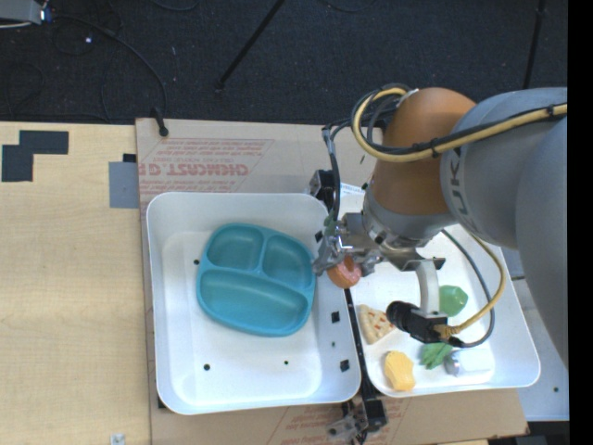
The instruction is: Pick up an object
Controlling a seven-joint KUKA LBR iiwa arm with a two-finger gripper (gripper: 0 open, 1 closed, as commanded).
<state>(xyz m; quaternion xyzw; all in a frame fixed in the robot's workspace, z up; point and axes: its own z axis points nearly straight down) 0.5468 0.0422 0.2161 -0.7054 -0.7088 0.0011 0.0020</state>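
Observation:
My gripper (345, 260) hangs over the divide between the two bins, at the left edge of the right bin (524, 371). A small red-orange round object (346, 273) sits between its fingers, just under the wrist, and the gripper is shut on it. The arm's orange band and grey body hide the upper half of the right bin.
The left bin (176, 378) holds a teal divided plate (255, 281). In the right bin lie a tan wedge-shaped toy (375, 324), a yellow piece (399, 371) and two green pieces (452, 298) (434, 353). A yellow cable loops from the arm over that bin.

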